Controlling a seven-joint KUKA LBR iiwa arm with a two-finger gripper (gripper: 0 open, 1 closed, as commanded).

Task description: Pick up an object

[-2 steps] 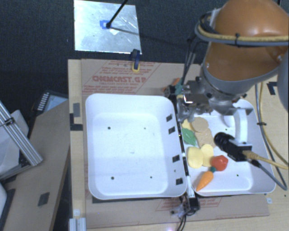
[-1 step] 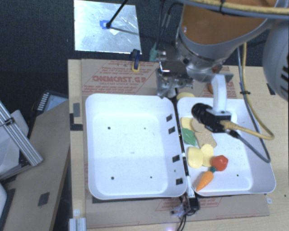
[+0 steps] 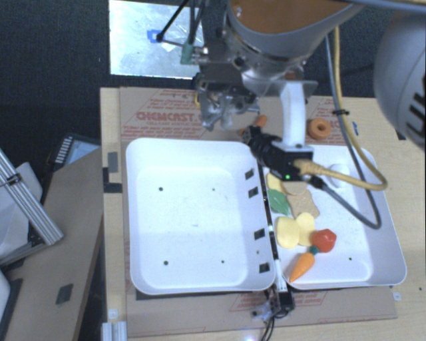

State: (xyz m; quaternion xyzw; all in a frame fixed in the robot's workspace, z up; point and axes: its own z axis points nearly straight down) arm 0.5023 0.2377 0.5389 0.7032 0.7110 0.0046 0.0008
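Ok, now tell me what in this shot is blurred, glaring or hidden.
Camera view: the grey arm with its orange band looms close and soft-edged at top; the shiny metal sheet behind the bench glares pale; the small toy foods, like the orange carrot, look slightly soft; cables hide part of the right white bin.

I have one fixed camera, mounted above the bench (image 3: 166, 106) and looking down at a slant toward the far side. It sits close enough that the left bin (image 3: 186, 213) and the right bin (image 3: 359, 260) span most of my picture, with bench edges around them. The arm (image 3: 286, 26) enters from the right, looming large near the lens at the top.
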